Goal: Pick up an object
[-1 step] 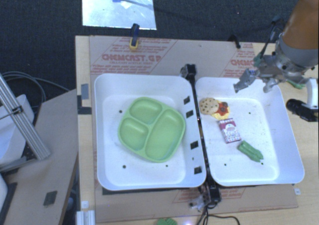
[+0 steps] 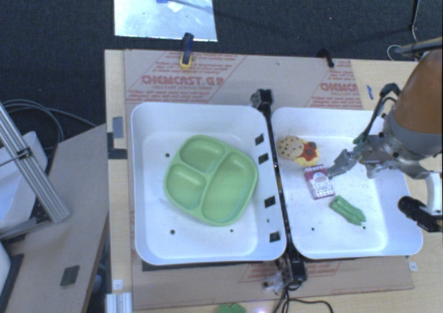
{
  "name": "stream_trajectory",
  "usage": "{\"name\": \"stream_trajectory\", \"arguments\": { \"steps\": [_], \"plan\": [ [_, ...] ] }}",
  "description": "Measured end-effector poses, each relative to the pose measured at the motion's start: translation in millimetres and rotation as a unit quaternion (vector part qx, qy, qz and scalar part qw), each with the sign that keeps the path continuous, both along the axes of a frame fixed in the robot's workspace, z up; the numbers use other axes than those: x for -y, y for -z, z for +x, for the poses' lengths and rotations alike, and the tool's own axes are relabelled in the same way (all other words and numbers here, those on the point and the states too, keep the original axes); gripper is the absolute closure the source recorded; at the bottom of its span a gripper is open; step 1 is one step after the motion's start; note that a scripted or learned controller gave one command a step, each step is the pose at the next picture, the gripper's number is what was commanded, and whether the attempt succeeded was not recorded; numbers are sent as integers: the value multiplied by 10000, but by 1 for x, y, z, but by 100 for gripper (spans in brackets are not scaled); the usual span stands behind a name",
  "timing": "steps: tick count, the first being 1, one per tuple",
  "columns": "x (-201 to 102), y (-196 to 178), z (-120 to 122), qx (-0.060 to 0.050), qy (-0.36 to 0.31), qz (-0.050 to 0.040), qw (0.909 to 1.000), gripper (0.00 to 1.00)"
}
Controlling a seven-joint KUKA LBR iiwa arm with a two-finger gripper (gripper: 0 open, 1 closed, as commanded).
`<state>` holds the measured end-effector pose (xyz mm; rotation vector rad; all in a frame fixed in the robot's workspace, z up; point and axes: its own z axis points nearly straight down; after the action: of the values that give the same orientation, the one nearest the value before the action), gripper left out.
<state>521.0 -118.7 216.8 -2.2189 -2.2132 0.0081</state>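
A divided plate (image 2: 211,179) lies in the left bin (image 2: 149,235), while in the right bin (image 2: 394,239) a cookie (image 2: 292,146) lies far-left, a small packet (image 2: 319,183) nearer, and a pepper-like piece (image 2: 347,210) nearest.

Grey arm (image 2: 408,140) with orange band, black cable along it.
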Motion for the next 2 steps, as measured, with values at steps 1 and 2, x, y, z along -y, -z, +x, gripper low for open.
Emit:
{"name": "stream_trajectory", "arguments": {
  "steps": [1, 2],
  "plan": [
    [12, 129, 53, 28, -27, -3, 10000, 0],
    [12, 111, 55, 71, -16, -13, 10000, 100]
  ]
}}
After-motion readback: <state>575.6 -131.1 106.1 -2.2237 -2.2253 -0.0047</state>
